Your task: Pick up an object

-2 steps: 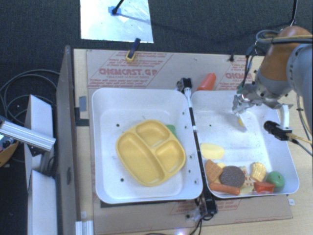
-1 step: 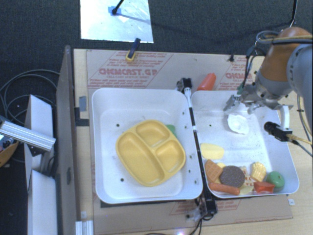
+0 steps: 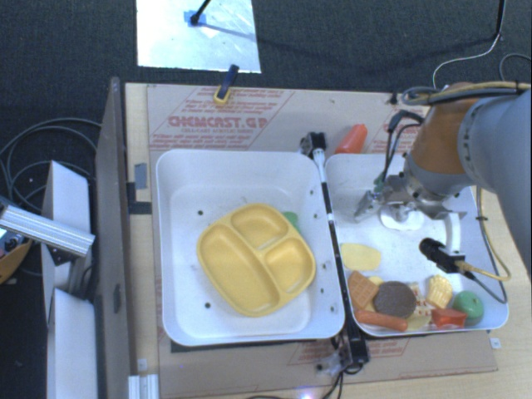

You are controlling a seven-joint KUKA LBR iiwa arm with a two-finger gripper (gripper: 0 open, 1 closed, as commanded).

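A cardboard-covered work surface [image 3: 249,110] carries two shallow white plastic bins side by side, the left bin [image 3: 179,223] holding a glossy yellow three-compartment plastic tray [image 3: 253,260] that sits tilted and hides most of a small green piece [image 3: 290,219] at its far edge. The grey robot arm with its orange band [image 3: 465,144] reaches in from the right over the right bin [image 3: 357,169], its gripper [image 3: 391,202] low above the bin's bare upper floor; whether the fingers are spread or pressed together cannot be told from this slanted view, and nothing is visibly between them. The likely targets lie well apart from the gripper, heaped in the bin's near end: a flat pale-yellow rounded slice [image 3: 360,257], a dark brown round patty [image 3: 395,299], a ridged tan waffle-like piece [image 3: 362,289], a long orange carrot-like stick [image 3: 381,320], a knobbly yellow corn piece [image 3: 438,290], a red chunk [image 3: 450,316] and a smooth green ball [image 3: 469,305]. These look like toy foods of hollow moulded plastic (light, stiff, rather slick), so they should tolerate a firm pinch but may skate or roll. The patty offers broad edges to close across; the pale slice lies too flat to catch easily, and the ball would probably squirt free unless taken across its middle. An orange cone-shaped toy [image 3: 352,138] rests outside the bins on the cardboard.
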